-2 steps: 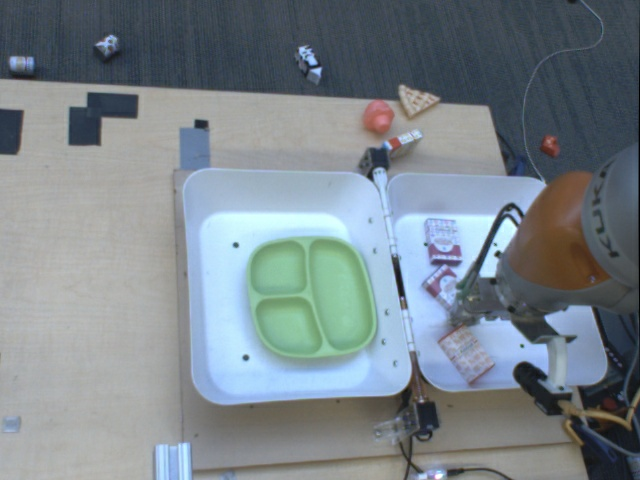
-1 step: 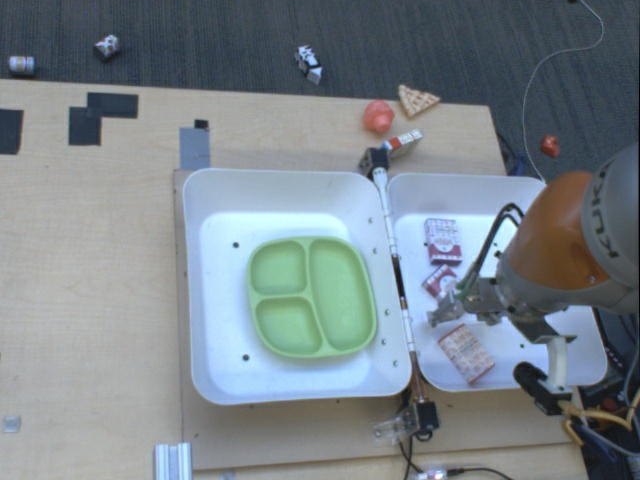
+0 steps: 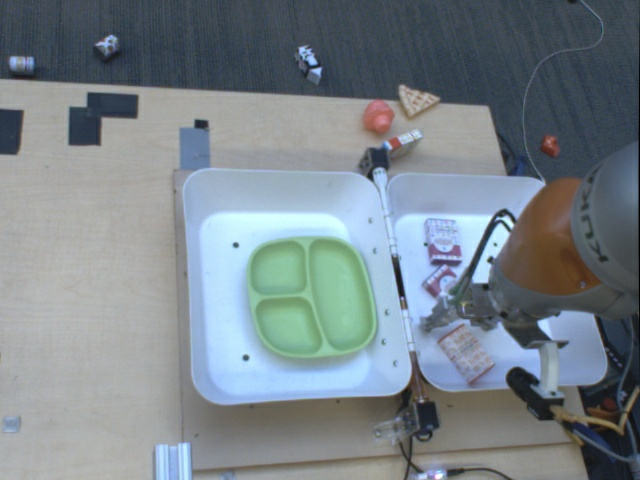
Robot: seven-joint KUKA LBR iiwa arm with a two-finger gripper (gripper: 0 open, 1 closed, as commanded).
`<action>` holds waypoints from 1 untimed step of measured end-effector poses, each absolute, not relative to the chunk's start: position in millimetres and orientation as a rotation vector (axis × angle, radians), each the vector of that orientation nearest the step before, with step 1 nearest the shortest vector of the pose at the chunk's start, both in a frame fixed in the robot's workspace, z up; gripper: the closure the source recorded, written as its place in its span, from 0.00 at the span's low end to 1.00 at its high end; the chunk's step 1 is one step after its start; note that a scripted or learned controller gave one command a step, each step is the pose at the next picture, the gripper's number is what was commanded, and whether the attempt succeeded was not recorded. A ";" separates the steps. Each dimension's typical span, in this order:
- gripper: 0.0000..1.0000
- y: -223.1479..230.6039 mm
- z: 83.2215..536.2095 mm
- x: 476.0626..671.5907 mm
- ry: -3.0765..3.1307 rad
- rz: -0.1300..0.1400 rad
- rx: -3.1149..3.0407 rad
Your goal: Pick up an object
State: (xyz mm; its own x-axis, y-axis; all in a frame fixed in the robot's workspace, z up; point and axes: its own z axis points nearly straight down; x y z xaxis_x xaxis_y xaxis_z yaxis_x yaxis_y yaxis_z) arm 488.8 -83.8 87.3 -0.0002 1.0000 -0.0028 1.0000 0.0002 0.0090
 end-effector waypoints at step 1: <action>1.00 -83.0 98.5 490.9 2.215 0.014 2.210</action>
State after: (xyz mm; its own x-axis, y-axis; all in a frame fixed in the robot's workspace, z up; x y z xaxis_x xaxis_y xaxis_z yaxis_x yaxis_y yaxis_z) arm 490.9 -83.0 98.5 -0.0023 1.0000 -0.0026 0.9999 0.0023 0.0150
